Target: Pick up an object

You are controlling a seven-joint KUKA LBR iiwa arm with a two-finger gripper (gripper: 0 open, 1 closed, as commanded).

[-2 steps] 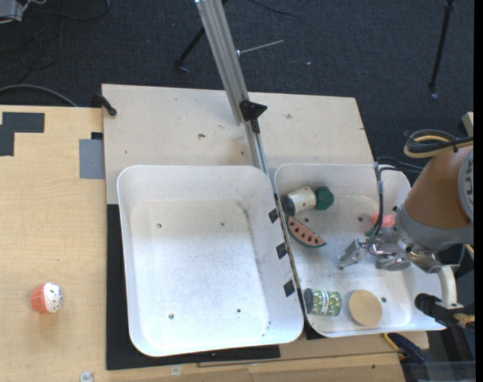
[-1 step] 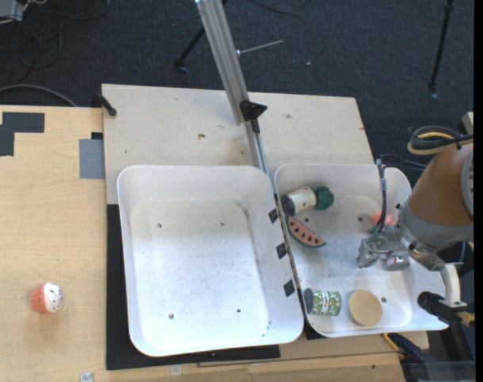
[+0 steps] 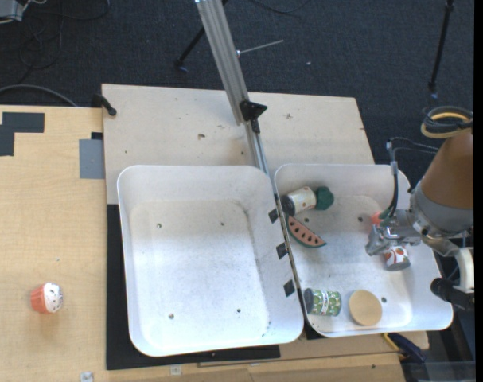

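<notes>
You have the gripper (image 3: pixel 382 241) low in the right bin (image 3: pixel 344 325), red-and-white object (image 3: pixel 395 256) just beside it; grip state unclear.

Reaches in from the right edge of the view: a grey KUKA arm with an orange band above the wrist (image 3: pixel 456 173), the orange section filling the upper right and the grey wrist just below it. Points leftward and down at a slant. Ends in a small metallic two-finger gripper (image 3: pixel 382 241), held low, its tip too small and blurred to read.
</notes>
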